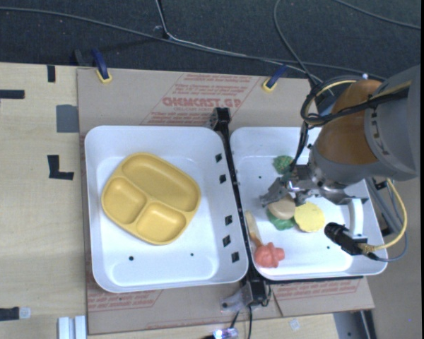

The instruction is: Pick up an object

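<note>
Dark carpet lies behind a cardboard-covered bench (198,97) on which two white bins are set side by side. Over the right bin (261,147) the gripper (281,193) is lowered; its fingers seem slightly apart, though the slant makes this hard to judge, and nothing is seen held between them. Just below it a tan and green item (281,213) is found, touching a yellow round piece (310,217). A green piece (283,163) sits above, a pink toy (268,255) near the front. A yellow divided plate (150,198) rests in the left bin (99,147).
</note>
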